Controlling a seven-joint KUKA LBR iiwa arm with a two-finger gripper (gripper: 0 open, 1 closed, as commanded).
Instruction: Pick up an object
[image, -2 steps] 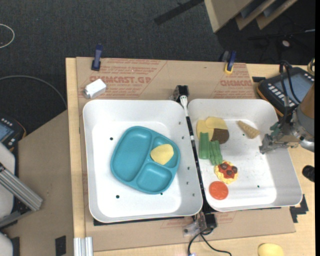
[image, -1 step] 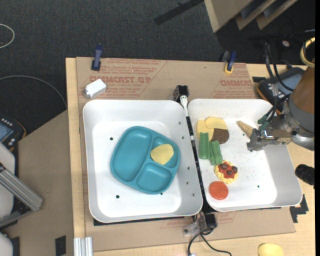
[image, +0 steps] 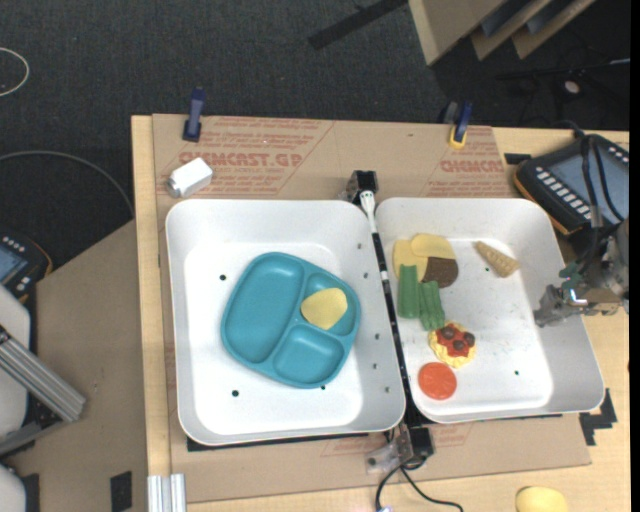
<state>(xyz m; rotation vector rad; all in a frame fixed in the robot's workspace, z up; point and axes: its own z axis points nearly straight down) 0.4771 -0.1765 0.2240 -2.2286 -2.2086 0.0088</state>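
The right bin (image: 500, 395) holds several toy foods. A yellow wedge (image: 425, 246) touches a brown piece (image: 440, 269) near the bin's back left. Two green sticks (image: 419, 298) lie just below them. Further forward are a yellow piece with red dots (image: 452, 342) and a red disc (image: 437, 380). A tan cone-shaped piece (image: 496, 258) rests alone toward the back. My gripper (image: 555, 306) hangs low at the bin's right side, apart from all the foods, with nothing seen in it.
In the left bin (image: 200, 330) sits a blue divided plate (image: 270, 320) with a pale yellow piece (image: 325, 307) in one compartment. A black tablet (image: 572, 185) and cables lie by the right bin's back right corner. A small white block (image: 190, 177) rests on the board at back left.
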